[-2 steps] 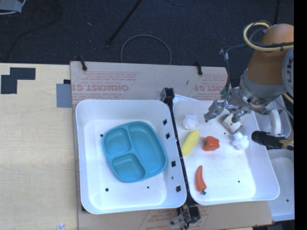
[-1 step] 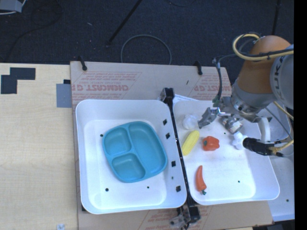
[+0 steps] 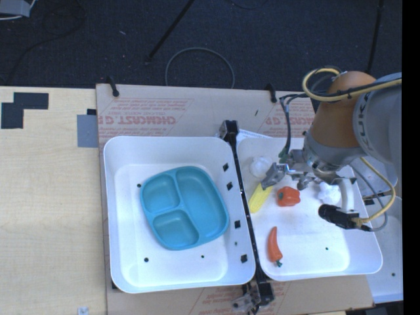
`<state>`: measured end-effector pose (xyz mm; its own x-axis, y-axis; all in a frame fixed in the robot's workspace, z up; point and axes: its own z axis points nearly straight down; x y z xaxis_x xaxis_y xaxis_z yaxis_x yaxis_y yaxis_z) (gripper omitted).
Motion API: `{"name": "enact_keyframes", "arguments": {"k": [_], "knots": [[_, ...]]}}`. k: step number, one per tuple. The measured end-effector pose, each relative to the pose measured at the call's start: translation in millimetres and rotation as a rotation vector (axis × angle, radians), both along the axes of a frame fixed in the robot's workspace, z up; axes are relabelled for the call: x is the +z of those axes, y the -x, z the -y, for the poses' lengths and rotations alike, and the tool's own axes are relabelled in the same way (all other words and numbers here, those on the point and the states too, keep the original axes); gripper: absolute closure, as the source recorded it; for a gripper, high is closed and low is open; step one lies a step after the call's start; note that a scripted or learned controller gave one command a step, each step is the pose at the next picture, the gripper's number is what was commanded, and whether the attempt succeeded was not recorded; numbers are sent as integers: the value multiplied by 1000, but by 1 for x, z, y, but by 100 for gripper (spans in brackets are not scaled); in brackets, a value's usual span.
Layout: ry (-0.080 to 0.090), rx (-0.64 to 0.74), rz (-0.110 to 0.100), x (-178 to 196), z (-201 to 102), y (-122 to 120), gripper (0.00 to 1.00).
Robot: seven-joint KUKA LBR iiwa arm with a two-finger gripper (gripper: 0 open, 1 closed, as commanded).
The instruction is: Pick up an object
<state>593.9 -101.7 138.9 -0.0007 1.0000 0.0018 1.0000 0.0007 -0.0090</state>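
In the right bin (image 3: 308, 261) lie a red bell pepper (image 3: 287, 196), a yellow banana-like piece (image 3: 258, 199) close to the divider, and a red-orange chili (image 3: 273, 244) nearer the front. A pale roundish item (image 3: 261, 167) sits at the back left of that bin, and a white crumpled item (image 3: 329, 191) lies to the right of the pepper. My gripper (image 3: 292, 173) hangs over the back half of the right bin, just above and behind the red pepper. Nothing shows held in it.
The left bin (image 3: 125, 254) holds a blue divided plate (image 3: 184, 206). A black divider rail (image 3: 237, 195) runs between the two bins. My grey and orange arm (image 3: 348, 123) covers the right bin's back right corner. Bare bin floor lies around the chili.
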Motion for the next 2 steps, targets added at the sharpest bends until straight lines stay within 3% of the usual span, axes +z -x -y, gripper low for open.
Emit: {"name": "enact_keyframes", "arguments": {"k": [1, 2], "knots": [[1, -3, 2, -53, -2, 1, 0], [1, -8, 3, -41, 0, 1, 100]]}}
